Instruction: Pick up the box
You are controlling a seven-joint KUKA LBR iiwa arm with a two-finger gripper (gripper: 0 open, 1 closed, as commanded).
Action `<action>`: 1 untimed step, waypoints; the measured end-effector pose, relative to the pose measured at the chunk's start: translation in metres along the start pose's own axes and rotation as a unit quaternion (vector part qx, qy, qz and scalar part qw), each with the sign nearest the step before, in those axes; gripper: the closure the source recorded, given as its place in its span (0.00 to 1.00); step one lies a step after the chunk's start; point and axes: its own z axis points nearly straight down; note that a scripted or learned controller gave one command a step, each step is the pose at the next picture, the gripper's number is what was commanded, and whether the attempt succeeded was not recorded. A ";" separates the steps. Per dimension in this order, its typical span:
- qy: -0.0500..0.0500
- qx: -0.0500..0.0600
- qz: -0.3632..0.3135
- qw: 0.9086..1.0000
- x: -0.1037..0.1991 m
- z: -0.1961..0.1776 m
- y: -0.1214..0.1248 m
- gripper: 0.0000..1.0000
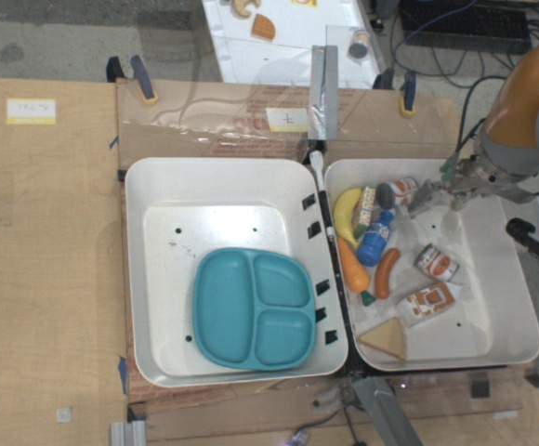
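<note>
Grey metal end effector (434,191) hangs over the right white plastic bin (511,342), near its 12 o'clock edge; whether it is open or closed I cannot tell, and nothing shows in its grip. One small white-and-orange carton box (427,302) lies toward 6 o'clock in that bin. Around it lie one yellow banana (346,214), one orange carrot (351,266), one blue bottle (374,243) and two small cans (437,263). One teal divided plate (253,309) sits in the left white bin (149,249).

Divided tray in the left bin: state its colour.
The tray is plain teal, seen in the camera view.
</note>
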 end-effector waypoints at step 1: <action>-0.003 -0.007 -0.039 0.999 0.102 -0.002 0.015 0.00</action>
